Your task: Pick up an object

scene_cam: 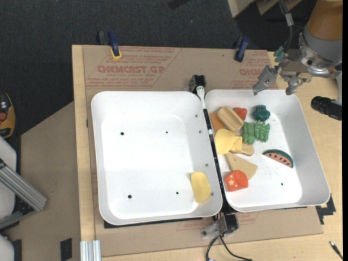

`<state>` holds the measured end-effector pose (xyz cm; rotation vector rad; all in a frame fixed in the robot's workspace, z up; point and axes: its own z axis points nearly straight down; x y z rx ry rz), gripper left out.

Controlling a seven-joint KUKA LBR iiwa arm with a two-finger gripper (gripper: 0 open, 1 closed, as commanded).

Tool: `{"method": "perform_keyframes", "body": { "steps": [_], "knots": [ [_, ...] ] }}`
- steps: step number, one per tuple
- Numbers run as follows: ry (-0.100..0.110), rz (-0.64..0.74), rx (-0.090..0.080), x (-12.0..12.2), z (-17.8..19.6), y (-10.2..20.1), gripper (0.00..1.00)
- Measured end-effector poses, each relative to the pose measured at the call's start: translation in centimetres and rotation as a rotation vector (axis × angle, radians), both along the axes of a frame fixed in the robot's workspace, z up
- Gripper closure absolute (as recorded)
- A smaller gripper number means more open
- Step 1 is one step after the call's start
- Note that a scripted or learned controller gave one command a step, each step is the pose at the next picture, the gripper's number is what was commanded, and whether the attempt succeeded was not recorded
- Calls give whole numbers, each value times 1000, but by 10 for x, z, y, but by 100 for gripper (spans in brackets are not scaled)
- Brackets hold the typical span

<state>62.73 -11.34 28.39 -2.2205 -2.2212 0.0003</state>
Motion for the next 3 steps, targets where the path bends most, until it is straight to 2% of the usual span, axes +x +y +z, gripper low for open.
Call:
{"method": "perform_keyframes", "body": {
  "steps": [1,2,3],
  "knots": [
    [-11,7,0,31,72,63,0],
    [-6,2,-2,30,79,59,100],
    [-18,6,0,40,193,98,100]
  ]
}}
